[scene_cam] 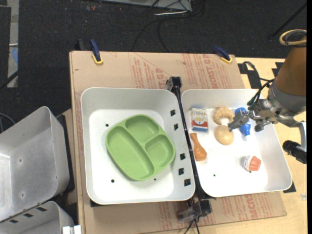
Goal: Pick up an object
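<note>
Looks like the approach step: the gripper (242, 123) hangs over the blue toy (242, 116) at the right bin's (273, 179) 1 o'clock. Can't tell how it's set. Next it needs a straight drop and a squeeze.

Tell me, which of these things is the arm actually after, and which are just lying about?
Part of the job, all in the right bin, any could be picked:
gripper
blue piece by the gripper
beige round lump
pale ring
small carton
orange drumstick-shaped toy
red and white piece

Just lying about:
green divided plate in the left bin
yellow clamps
</note>
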`<action>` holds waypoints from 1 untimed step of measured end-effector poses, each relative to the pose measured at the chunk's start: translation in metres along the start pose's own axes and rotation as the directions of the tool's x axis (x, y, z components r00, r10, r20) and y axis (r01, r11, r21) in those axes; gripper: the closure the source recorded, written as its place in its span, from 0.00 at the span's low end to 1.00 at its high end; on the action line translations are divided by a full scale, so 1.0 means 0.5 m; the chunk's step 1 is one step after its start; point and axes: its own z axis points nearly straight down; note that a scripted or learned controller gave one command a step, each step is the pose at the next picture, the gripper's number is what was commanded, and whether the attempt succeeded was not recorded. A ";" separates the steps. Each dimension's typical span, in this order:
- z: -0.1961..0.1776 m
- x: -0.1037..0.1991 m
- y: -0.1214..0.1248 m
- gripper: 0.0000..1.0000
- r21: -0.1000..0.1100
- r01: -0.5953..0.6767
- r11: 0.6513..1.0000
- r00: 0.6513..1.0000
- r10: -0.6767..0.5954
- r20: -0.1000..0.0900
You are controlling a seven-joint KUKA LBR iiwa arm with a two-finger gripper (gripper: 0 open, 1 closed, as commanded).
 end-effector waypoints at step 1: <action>0.097 0.018 0.005 0.00 0.004 0.000 1.000 1.000 0.000 -0.001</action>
